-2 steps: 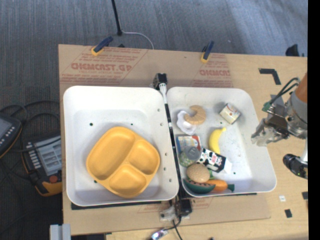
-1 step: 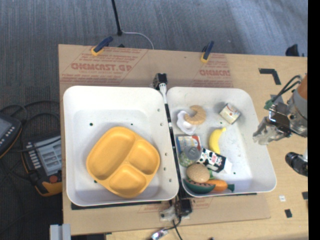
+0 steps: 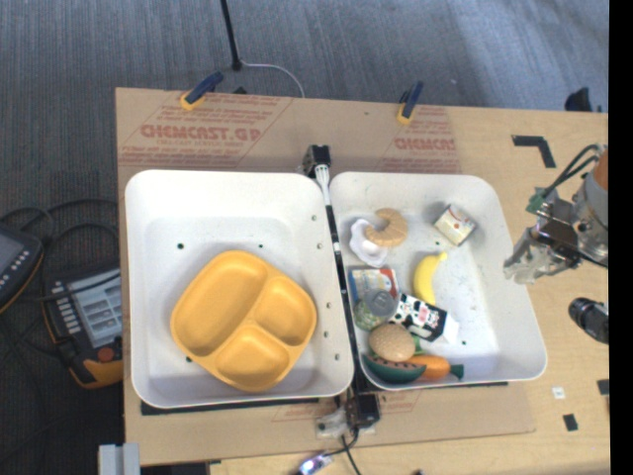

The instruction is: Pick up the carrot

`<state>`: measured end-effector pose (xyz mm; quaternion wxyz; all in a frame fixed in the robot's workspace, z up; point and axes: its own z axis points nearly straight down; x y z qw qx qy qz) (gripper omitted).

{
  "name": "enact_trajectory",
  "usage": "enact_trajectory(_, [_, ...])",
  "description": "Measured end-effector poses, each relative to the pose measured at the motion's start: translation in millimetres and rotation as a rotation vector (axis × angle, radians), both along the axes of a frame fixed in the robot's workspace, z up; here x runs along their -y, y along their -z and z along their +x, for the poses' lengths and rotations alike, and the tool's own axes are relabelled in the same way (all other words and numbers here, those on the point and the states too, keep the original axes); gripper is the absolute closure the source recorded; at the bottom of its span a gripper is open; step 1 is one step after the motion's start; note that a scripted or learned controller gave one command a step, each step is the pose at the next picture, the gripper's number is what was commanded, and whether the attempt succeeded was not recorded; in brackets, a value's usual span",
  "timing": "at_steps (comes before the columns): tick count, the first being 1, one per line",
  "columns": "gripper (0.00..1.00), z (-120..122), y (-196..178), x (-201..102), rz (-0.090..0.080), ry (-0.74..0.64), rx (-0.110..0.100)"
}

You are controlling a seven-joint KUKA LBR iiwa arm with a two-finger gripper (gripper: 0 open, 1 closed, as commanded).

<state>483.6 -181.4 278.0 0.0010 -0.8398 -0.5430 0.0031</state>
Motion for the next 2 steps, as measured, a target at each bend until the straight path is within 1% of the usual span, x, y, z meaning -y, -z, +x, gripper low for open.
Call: enact_trajectory(2, [1.0, 0.2, -18.6, -0.1, -0.001, -0.001, -0.003])
